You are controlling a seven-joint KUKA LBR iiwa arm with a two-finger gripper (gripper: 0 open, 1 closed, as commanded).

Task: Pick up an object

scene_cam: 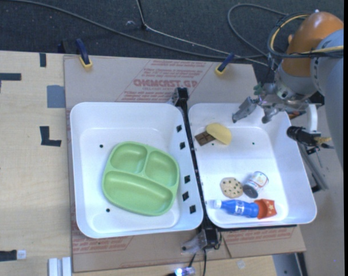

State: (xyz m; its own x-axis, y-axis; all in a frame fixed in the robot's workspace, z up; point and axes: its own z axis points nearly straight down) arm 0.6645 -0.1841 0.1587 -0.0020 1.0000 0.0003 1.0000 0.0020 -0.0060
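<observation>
I read this as the approach step: nothing picked yet, arm (312,45) sits over the far right corner of the right bin (289,154), and the gripper (255,112) hangs above the bin's back edge with its fingers spread wide and nothing between them. Left bin (81,154) carries just the green divided plate (141,177), too big and flat, I'd skip it. Candidates are all in the right bin. The blue bottle (241,208) lies flat near the front wall, long axis running left-right, white cap pointing left, red packet (266,209) touching its right end. The yellow piece (219,133) with the brown block (203,138) just beside it is nearest the gripper, long axis roughly left-right, so it's my likely target. Cookie (231,187) and small can (254,184) sit mid-bin, close together. Next move: shift left and forward over the yellow piece, set the fingers across its short side, descend.
</observation>
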